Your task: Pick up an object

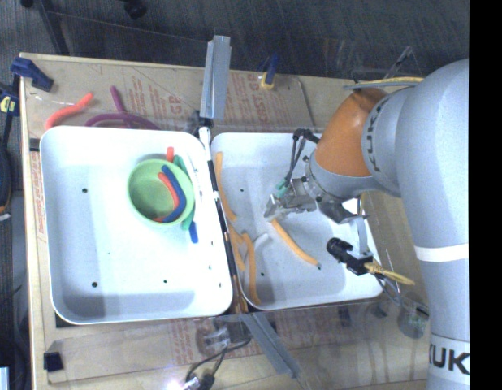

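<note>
Right white bin (235, 291): orange strip (293, 244) just below the tool (282, 204), finger state unclear.

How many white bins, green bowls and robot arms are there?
White bins: 2
Green bowl: 1
Robot arm: 1
Total: 4

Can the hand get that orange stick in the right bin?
Probably yes. The hand hangs right above the orange stick in the right bin, and nothing lies over the stick.
</note>
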Controlling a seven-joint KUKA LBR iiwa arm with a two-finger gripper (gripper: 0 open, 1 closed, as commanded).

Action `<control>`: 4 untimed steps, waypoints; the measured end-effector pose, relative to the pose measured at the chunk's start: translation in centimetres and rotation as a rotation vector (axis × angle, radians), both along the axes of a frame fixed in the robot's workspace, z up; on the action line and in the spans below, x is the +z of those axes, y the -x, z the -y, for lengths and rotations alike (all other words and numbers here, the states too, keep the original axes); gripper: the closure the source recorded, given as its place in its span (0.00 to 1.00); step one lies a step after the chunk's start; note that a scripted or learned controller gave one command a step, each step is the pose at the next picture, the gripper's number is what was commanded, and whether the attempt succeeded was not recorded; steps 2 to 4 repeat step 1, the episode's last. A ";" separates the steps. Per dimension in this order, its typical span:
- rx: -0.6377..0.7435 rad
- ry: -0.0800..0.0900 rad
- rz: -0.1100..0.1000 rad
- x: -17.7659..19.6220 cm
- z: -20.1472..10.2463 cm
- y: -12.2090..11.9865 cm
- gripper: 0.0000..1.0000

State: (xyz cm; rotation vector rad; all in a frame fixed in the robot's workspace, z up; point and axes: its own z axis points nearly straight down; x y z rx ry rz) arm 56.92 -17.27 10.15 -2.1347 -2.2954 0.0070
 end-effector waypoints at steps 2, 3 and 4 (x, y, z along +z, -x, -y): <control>0.368 0.001 0.009 8.3 -4.1 -5.2 1.00; 0.368 0.001 0.009 8.3 -4.1 -5.2 1.00; 0.368 0.001 0.009 8.3 -4.1 -5.2 1.00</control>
